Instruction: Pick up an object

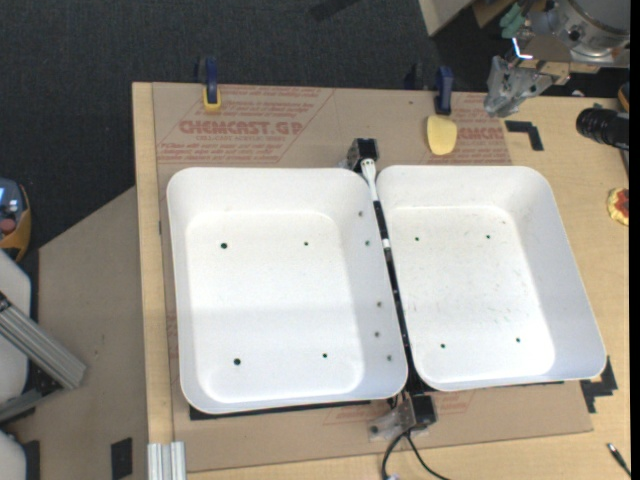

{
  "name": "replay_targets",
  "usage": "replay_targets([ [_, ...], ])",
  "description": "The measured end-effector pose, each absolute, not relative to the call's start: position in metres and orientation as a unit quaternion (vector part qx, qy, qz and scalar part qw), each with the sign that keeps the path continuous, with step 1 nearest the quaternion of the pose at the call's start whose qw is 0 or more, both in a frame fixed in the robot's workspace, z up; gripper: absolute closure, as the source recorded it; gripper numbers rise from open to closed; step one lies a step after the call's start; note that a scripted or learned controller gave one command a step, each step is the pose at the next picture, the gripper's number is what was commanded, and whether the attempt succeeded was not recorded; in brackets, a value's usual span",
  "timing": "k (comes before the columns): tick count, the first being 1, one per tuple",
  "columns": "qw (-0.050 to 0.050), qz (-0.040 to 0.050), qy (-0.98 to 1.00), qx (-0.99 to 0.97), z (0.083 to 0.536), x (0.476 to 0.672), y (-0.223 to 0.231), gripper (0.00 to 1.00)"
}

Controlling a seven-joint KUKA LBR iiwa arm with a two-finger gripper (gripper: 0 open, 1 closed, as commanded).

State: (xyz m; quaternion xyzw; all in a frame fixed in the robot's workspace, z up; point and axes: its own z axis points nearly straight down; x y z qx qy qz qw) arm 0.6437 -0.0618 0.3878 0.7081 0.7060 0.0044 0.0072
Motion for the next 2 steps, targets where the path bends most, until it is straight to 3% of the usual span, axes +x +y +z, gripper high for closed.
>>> replay_targets([
  [1,-0.003,-0.0024,0.708,0.706,0.297,0.667,-0.03,1.0],
  [2,0.002,0.0013,0.706,0.708,0.351,0.641,-0.06,1.0],
])
